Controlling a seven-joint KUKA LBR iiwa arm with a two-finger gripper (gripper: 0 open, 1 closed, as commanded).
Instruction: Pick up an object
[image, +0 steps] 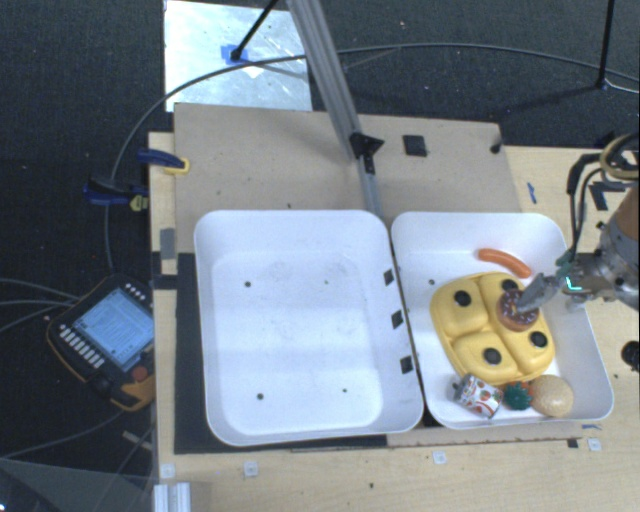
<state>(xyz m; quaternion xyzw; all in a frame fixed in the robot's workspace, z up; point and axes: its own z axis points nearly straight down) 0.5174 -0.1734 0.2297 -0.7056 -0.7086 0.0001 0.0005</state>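
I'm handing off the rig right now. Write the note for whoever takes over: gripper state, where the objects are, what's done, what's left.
Gripper: down in the right bin, over the yellow tray, at a small brown ring-shaped piece. No sign that it holds anything.
Objects, all in the right bin: yellow tray in the middle; orange sausage-shaped toy behind it; small red-and-white carton, green ball and beige egg-shaped object along the front edge.
Done: arm has reached the objects.
Left: grasp one and lift it.
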